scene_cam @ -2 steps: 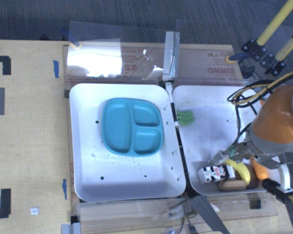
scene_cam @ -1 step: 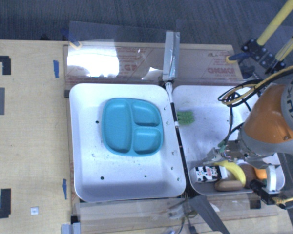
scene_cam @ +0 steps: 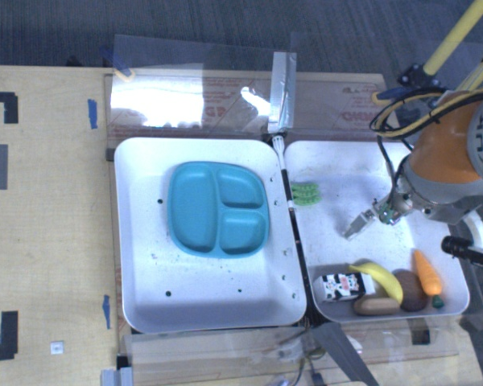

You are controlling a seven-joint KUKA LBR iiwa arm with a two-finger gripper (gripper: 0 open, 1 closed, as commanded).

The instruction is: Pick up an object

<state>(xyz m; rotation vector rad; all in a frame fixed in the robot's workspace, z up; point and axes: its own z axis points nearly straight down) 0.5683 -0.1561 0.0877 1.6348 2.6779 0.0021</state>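
Toys are crowding the near edge of the right shallow white plastic bin [scene_cam: 338,167]: a small black-and-white carton-like piece [scene_cam: 340,286] whose print is too small to read, a curved yellow plastic banana [scene_cam: 380,278] lying just beside it, a tan rounded oblong piece [scene_cam: 375,305] touching the banana's near side, a dark brown egg-shaped lump [scene_cam: 411,289] to the right of the banana, and an orange tapered carrot [scene_cam: 427,273] with a green tip, leaning against the bin's right wall.

Farther in, over the bare middle of that bin, the metal two-finger gripper [scene_cam: 356,227] is hanging at a slant, its grey tip pointing left and near, apart from the toys; whether its fingers are spread or closed cannot be told, and nothing is showing between them. Behind it the grey arm with its glossy orange band [scene_cam: 447,155] is reaching in from the right.

A small ribbed green piece [scene_cam: 305,193] is lying at the far left of the right bin, against the divider.

In the left shallow white plastic bin [scene_cam: 137,240] a smooth teal sectioned plate [scene_cam: 218,208] with three compartments is lying flat.
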